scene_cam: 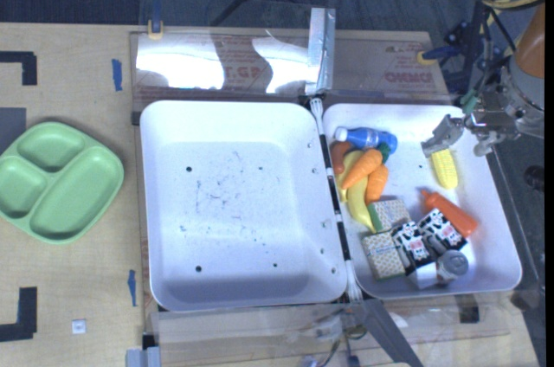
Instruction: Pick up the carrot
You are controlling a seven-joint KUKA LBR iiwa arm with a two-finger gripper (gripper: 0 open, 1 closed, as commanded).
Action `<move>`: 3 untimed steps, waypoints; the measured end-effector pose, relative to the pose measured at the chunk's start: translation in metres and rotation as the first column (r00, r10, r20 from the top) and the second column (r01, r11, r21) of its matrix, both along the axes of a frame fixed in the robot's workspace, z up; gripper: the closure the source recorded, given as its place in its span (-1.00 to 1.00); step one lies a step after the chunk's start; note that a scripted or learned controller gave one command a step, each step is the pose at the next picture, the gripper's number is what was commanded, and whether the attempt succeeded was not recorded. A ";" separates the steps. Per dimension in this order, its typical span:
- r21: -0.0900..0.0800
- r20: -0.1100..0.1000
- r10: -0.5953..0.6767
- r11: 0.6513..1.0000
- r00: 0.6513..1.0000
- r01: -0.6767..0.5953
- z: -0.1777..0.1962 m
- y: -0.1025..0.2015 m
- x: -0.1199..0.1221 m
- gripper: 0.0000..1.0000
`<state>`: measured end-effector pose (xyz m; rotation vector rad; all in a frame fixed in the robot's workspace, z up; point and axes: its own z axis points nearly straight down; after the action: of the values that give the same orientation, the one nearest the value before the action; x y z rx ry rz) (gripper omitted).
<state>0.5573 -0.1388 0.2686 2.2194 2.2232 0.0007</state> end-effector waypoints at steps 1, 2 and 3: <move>0.000 -0.001 -0.074 0.997 0.997 0.074 -0.121 0.048 0.025 -1.00; -0.001 0.014 -0.065 0.998 0.998 0.065 -0.176 0.037 0.068 -1.00; 0.000 0.008 -0.066 0.998 0.998 0.066 -0.171 0.037 0.066 1.00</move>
<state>0.6230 -0.1019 0.0980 2.2874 2.1447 0.0082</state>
